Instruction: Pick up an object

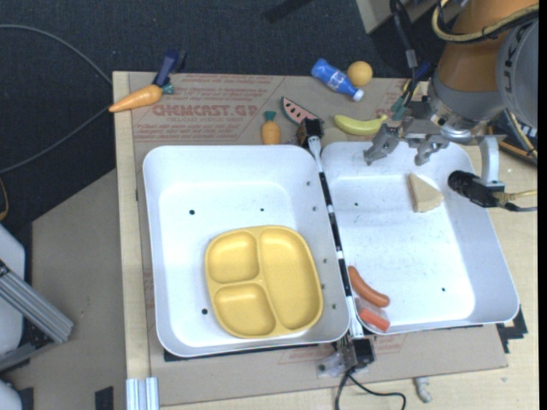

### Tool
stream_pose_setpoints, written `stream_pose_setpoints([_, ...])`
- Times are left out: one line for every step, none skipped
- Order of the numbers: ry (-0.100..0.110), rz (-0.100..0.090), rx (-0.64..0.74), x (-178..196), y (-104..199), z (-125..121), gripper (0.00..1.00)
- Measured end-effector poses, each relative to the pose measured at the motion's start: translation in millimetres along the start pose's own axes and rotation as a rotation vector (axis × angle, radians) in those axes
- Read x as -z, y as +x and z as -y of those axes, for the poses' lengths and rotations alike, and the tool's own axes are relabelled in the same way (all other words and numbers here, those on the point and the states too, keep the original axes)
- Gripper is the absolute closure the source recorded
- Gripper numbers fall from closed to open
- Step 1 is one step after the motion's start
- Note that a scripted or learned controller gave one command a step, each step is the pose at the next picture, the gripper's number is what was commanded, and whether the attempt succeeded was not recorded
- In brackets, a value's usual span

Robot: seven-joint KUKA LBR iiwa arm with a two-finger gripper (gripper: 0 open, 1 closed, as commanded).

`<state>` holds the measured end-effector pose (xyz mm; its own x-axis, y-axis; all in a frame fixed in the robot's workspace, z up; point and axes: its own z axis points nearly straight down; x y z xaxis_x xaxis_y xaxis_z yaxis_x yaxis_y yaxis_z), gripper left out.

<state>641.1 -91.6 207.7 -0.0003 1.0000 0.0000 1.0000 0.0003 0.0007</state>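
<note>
My gripper [401,150] hangs over the far edge of the right bin [479,254], its two fingers [377,151] spread open with nothing between them. A tan wedge-shaped piece [425,193] lies in that bin just below and to the right of the gripper. Two small red-orange sausages [368,288] rest at the bin's near left corner. A yellow banana [359,125] lies just outside the bin's far rim, close to the left finger.
A yellow divided plate [262,280] sits in the left bin [171,195]. On the board behind the bins lie a blue bottle [336,79], an orange ball [360,73], a watermelon slice [293,109], a small orange fruit [271,131] and a carrot [135,99].
</note>
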Motion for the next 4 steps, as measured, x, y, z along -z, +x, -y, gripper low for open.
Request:
stream_pose_setpoints([-0.003,0.003,-0.001,62.5,-57.6,-25.9,0.00])
stream_pose_setpoints([0.002,0.001,-0.001,0.2,-91.2,22.1,0.00])
stream_pose_setpoints([-0.007,0.004,0.001,-120.1,-102.1,-1.6,0.00])
stream_pose_setpoints([0.002,-0.001,0.001,-123.2,-47.0,33.3,0.00])
